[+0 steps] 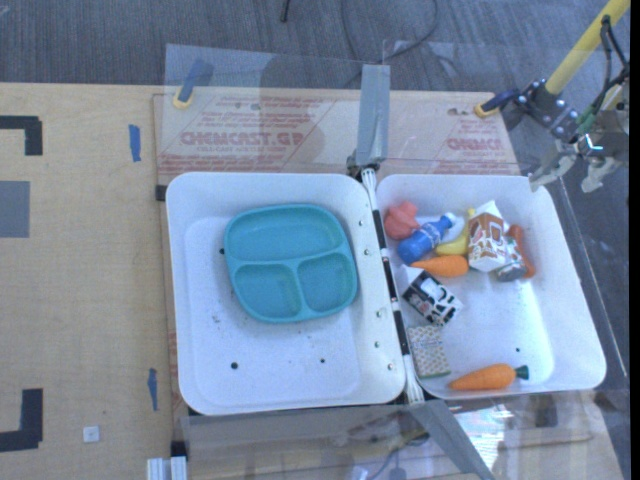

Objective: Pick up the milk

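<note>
From above, the milk (489, 239), a small brown-and-white carton, lies tilted in the right bin (575, 348) near its far edge, among a cluster of toys: a blue bottle (426, 239), a red strawberry (400, 219) and a carrot (447, 265) just beside it. Another carrot (485, 376) lies by the near edge. The left bin (200, 368) carries a teal divided plate (290, 262). The pincer (575, 158) hangs over the table's far right corner, well apart from the carton; whether it is clenched I cannot tell.
</note>
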You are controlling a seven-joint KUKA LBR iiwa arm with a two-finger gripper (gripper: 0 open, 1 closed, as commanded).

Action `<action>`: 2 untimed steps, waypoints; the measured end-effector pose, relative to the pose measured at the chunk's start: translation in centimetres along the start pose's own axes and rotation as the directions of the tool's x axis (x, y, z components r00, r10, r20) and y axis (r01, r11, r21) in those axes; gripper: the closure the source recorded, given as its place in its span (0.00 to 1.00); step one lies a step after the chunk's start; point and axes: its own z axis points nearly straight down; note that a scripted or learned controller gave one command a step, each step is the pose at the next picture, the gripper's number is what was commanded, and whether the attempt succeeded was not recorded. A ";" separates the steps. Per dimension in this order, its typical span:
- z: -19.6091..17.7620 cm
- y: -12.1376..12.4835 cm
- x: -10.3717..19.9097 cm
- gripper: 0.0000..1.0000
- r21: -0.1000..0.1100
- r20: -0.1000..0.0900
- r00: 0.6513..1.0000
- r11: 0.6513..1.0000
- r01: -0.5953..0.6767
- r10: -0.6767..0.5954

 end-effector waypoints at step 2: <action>17.8 -4.8 6.0 0.00 -0.002 0.001 0.986 0.986 0.165 -0.165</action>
